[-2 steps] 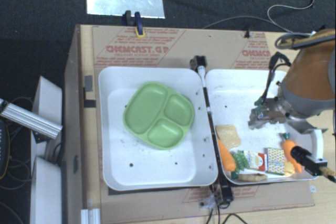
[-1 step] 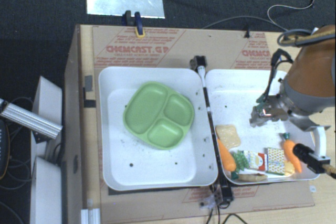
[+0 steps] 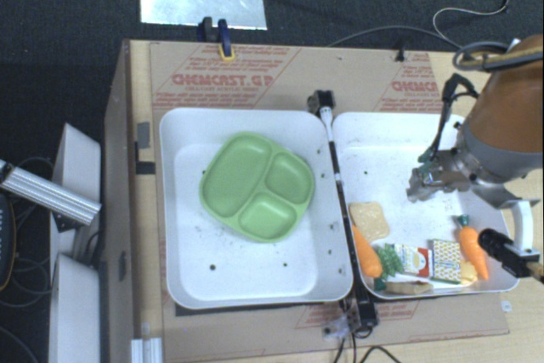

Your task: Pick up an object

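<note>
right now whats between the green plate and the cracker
In the camera view, the two bins' adjoining white walls run between the green plate in the left bin and the cracker in the right bin. Otherwise just bare bin floor.

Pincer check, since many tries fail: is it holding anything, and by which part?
Cannot be told: the pincer hangs over the right bin, too blurred to show anything in it.

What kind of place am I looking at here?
Most likely a robotics lab test bench. A robot arm reaches over two white bins, one holding a green plate, the other toy food such as a carrot; cables trail around.
</note>
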`<state>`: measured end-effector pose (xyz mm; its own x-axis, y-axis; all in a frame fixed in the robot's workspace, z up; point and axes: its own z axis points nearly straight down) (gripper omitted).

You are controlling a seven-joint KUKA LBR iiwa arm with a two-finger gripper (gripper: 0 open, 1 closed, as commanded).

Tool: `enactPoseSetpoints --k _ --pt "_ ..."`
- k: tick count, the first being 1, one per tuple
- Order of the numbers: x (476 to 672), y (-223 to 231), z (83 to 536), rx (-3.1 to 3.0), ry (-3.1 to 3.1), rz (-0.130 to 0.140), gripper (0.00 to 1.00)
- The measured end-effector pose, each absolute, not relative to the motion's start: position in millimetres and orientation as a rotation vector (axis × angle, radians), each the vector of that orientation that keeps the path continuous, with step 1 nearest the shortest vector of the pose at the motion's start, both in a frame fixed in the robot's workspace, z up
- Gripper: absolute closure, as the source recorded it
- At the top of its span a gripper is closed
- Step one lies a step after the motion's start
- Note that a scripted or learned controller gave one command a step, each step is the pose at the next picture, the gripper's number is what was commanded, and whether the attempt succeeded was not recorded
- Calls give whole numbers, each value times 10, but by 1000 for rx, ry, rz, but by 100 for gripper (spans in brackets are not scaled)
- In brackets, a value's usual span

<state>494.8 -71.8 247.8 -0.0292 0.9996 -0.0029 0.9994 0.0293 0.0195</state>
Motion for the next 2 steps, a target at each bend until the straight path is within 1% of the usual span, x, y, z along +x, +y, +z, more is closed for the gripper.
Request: enactPoseSetpoints --k 2 --pt "4969 -720 2689 2165 2248 23 100"
